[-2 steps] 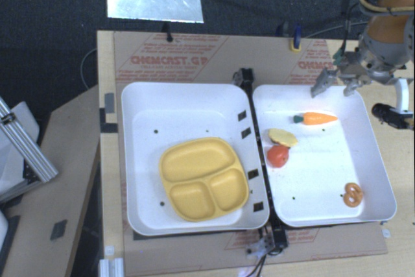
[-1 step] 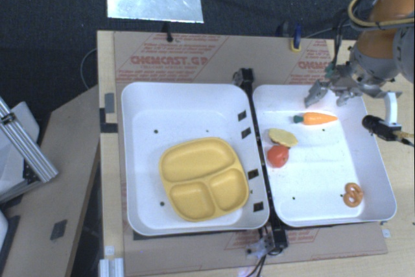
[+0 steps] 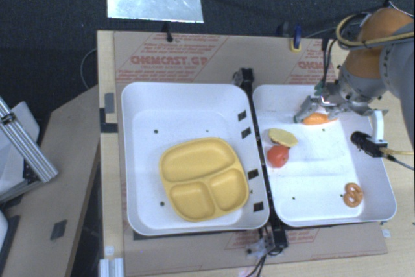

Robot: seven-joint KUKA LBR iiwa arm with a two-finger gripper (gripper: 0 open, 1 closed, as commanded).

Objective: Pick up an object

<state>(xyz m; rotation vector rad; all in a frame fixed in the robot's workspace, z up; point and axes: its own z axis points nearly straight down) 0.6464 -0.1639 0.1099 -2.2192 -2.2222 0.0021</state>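
Gripper (image 3: 319,108) and target sit nearly on top of each other. The arm reaches in from the right and hangs low over the far part of the right bin (image 3: 324,168). A small orange piece (image 3: 315,119) shows just at the gripper's near side, touching it or almost so. Whether the gripper is spread, pressed together or already pinching the piece cannot be told from this slanted view (metal and shadow blur together there), so no hold can be claimed. The orange piece lies flat on the bin floor with its long axis running roughly left to right across the view. It sits a shade toward the camera from the tool's centre. Judging by that, the coming move calls for little more than a short drop and a squeeze across the piece's short width.

Room is fair. The bin's far wall stands near behind the gripper, so any correction is better made toward the open white floor in the middle. A yellow slice (image 3: 283,137) and a red tomato (image 3: 277,156) lie near, toward the rim shared with the left bin (image 3: 162,117), and both are apart from the orange piece. A pretzel (image 3: 353,194) lies well apart by the near right corner. A yellow divided plate (image 3: 204,178) rests in the left bin.
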